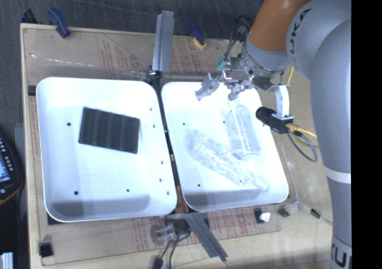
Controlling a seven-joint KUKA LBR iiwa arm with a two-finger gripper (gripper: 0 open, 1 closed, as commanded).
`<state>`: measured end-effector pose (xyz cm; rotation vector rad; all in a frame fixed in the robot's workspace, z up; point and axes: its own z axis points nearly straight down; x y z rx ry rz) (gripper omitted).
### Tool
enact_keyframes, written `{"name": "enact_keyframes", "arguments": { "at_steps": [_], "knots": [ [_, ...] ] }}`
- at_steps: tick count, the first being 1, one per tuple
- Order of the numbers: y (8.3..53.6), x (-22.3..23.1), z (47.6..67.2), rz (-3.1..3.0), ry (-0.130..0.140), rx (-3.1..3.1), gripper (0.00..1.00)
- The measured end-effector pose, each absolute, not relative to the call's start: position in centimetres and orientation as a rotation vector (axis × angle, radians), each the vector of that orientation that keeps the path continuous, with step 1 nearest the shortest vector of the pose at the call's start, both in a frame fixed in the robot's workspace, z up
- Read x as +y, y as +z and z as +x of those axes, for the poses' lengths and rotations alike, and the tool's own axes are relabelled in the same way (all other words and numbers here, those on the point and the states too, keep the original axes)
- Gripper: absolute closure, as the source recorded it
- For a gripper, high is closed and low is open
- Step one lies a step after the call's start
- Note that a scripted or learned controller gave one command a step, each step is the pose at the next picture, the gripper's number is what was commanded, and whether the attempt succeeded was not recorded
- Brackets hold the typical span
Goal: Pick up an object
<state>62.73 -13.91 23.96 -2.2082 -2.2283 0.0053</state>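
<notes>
Two white bins sit side by side on the tabletop. Left bin holds a dark ribbed rectangular pad, lying flat toward its far left part. Right bin holds a clear plastic bottle near its right edge and a crumpled clear plastic piece just beside it, toward the near right corner. End effector hangs over the right bin's far edge, fingers spread, nothing between them. Blue clamps along the tabletop's far edge.
</notes>
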Motion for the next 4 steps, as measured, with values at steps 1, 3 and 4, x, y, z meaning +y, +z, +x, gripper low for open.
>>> {"name": "enact_keyframes", "arguments": {
  "at_steps": [1, 3, 4],
  "knots": [
    [28.7, -18.3, 62.3, -2.508, 0.002, -1.892, 0.00],
    [25.3, -17.6, 53.3, -3.004, 0.010, -0.899, 0.00],
    [24.3, -15.5, 50.5, -2.818, 0.006, -1.378, 0.00]
  ]
}}
